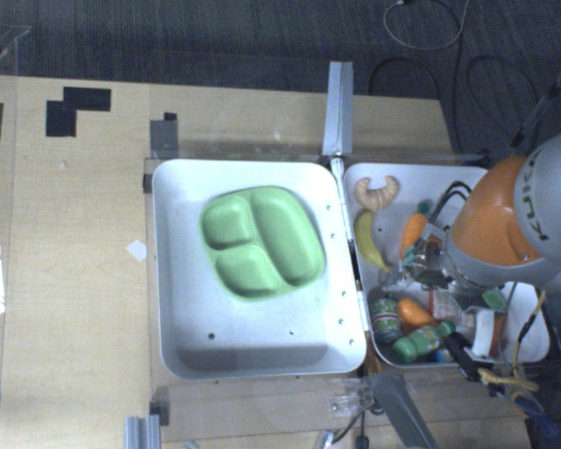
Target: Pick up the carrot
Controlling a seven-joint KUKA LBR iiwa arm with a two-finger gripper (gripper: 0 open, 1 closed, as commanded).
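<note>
- Over the right bin (533,340) the arm (519,218) reaches in from the right edge, its orange band bulking above the wrist; the gripper (428,262) sits low among the clutter, and I cannot tell whether its fingers are apart or together (they are lost in dark parts and cables).
- The carrot (412,233) lies in the right bin's upper middle, tilted, its green top pointing up toward the far rim, just beside the gripper on its left; whether the two touch is unclear.
- A yellow banana (368,240) lies along the bin's left wall, just left of the carrot.
- A pale curved pastry-like item (377,191) rests near the bin's top left corner, above the banana.
- Lower down, a small can (386,315) stands near the left wall, with an orange item (414,312) beside it and a green bottle (419,344) lying below both.
- The left bin (182,340) holds a green divided tray (262,241) with three compartments, set toward its upper middle.
</note>
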